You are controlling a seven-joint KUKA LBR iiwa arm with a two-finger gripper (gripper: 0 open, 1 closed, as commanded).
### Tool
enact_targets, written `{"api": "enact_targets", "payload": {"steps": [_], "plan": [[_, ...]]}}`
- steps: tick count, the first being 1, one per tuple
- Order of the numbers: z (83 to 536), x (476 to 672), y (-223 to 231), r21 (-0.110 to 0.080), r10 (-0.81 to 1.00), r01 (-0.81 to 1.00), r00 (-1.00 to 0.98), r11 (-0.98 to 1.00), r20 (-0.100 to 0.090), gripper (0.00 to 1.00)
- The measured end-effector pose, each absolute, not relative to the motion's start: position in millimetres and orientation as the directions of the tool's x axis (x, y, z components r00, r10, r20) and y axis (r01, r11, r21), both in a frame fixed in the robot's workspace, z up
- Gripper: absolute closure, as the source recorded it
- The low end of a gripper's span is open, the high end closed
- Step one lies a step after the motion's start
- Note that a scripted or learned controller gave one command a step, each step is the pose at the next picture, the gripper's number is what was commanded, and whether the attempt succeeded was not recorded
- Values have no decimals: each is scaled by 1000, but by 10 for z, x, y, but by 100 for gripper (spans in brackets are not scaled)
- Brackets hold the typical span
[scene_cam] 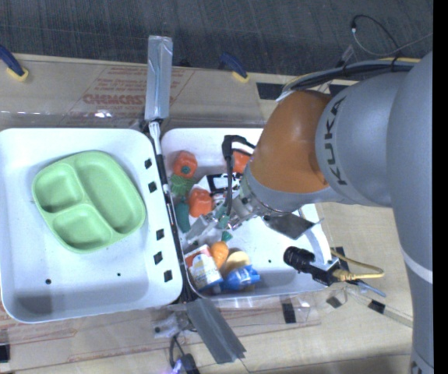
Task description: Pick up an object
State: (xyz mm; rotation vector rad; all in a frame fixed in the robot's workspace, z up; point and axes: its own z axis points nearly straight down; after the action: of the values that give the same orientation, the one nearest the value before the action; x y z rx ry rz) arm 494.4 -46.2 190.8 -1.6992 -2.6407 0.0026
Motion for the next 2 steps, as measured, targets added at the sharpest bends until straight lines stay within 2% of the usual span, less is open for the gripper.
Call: {"api": "enact_targets", "payload": {"steps": [1,2], "plan": [[1287,4755,-1009,-3,859,859,-512,512,3,0],[1017,4788,-960,4,813,813,-582,582,1,0]]}}
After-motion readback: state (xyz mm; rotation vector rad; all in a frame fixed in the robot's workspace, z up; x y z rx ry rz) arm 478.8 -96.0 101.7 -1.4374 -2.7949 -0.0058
